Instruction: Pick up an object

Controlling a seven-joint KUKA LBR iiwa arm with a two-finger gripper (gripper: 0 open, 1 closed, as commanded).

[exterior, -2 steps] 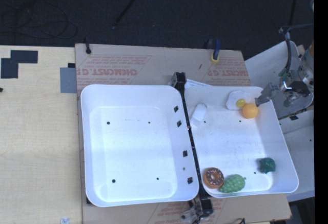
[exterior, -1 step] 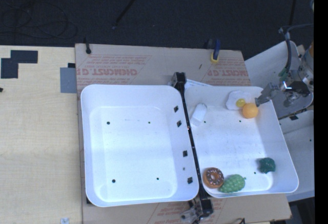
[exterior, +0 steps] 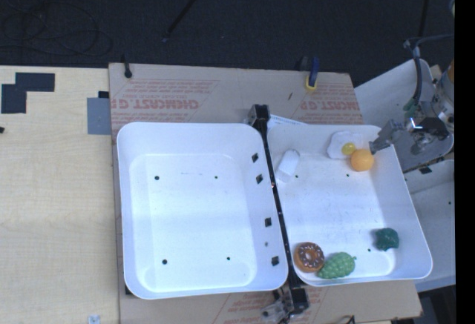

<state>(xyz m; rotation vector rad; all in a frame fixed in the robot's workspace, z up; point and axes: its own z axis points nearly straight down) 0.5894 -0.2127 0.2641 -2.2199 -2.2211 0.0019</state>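
While the pincer [exterior: 387,139] hangs at the right bin's [exterior: 338,200] upper right rim, holding nothing I can see, can't tell its opening, the orange ball [exterior: 362,160] sits just down-left of it.

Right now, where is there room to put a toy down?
The left bin has bare floor throughout. In the right bin, the middle is free, between the orange and the donut. Its near edge is crowded: donut, grapes, green toy.
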